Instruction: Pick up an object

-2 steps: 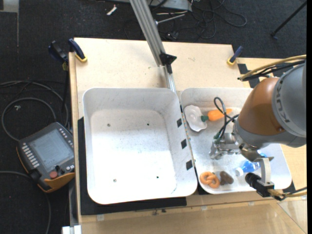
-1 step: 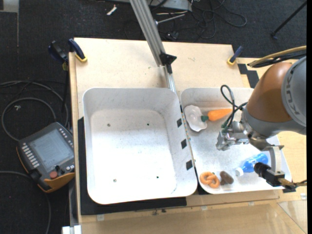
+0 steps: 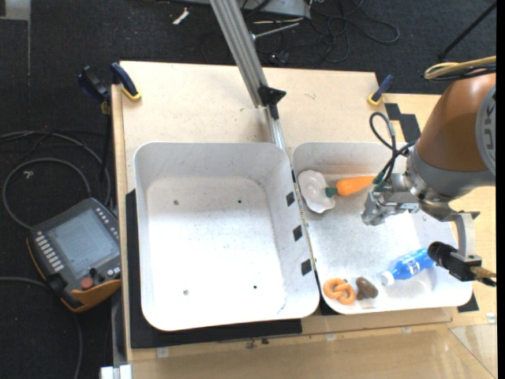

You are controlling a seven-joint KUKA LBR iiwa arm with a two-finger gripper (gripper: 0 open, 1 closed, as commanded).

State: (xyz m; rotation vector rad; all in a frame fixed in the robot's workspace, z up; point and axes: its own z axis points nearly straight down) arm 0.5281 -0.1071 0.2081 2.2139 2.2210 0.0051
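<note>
Here the gripper [image 3: 379, 210] hangs low over the right bin [image 3: 430, 294], just right of the toy carrot [image 3: 353, 185] and apart from it; whether its fingers are spread or pressed together I cannot tell, since the wrist hides them from above, and nothing shows between them. No object is named by the task, so the carrot, being nearest, looks the likely pick. It lies on its side near the bin's far wall, its green end toward the gripper and its pointed end touching a white shell-like piece [image 3: 316, 191] that rests against the divider. Judged by looks, the carrot is a light, stiff plastic toy, smooth and tapered, so it may squirt out of a pinch near the tip; taking it across the thick middle seems safest. The white piece looks thin, hard and awkward to grip flat. The blue bottle [image 3: 406, 267], lying on its side near the front right, would be light and round, prone to roll, best closed on across its body. Counting the right bin: one carrot, one white piece, one blue bottle, one orange pretzel-shaped toy [image 3: 340, 290] and one small brown lump [image 3: 366, 287] just beside it at the front wall, five things in all. The left bin [image 3: 158, 164] sits alongside on the table [image 3: 197, 93].
</note>
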